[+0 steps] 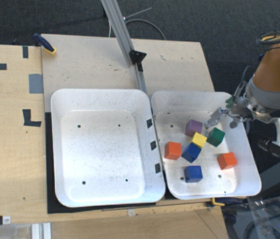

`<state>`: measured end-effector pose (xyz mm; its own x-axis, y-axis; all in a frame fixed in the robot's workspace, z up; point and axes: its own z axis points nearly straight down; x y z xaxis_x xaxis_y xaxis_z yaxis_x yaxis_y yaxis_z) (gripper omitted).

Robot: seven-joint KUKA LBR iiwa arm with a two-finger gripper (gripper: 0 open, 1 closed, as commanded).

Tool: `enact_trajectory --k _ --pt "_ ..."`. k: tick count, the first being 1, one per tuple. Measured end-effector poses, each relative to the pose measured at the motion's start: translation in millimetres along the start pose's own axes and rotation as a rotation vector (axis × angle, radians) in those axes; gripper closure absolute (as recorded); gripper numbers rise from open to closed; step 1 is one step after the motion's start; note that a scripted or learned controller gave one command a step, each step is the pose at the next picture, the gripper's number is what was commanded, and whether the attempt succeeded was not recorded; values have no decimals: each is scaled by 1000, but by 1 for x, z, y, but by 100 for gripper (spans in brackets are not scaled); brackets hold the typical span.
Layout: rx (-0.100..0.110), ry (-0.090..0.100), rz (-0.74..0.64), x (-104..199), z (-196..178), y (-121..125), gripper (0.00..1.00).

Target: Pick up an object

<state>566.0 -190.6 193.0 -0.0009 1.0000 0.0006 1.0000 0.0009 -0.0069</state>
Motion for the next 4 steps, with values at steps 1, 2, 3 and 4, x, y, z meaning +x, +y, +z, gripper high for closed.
enact_trajectory --k 1,2,3,4 --pt "1 1 0 7 62 -5 0" --pt "-34 -10 0 4 71 3 0" --pt "-37 -11 0 4 62 4 100" --pt "-11 -3 0 -6 7 7 100"
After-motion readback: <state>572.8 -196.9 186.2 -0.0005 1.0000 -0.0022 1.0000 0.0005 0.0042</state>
